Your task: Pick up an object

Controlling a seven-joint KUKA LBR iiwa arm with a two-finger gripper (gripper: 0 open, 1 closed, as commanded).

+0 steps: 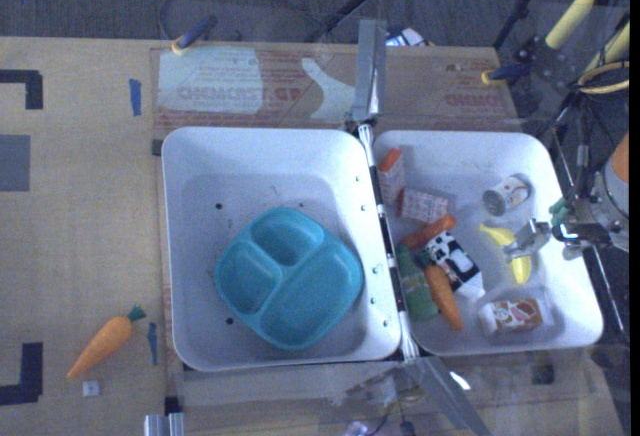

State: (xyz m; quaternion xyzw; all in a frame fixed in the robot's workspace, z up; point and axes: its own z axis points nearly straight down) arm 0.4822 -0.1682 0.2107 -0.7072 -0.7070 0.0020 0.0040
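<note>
Over the right bin (570, 319), near its right wall, the gripper (527, 239) hangs just above a yellow banana-like piece (508, 252) lying on the bin floor; how the jaws stand cannot be told, nor whether anything is gripped. The same bin holds a small can (506, 194) near the back, a white carton (516, 315) at the front right, a pink-and-white box (424, 204), a black-and-white toy (451, 258), and an orange carrot (444, 296) — the last three crowded toward the divider. The left bin (200, 164) bears a teal sectioned plate (289, 276). A second carrot (101, 344) lies on the bench — well apart from both bins, at the lower left.
</note>
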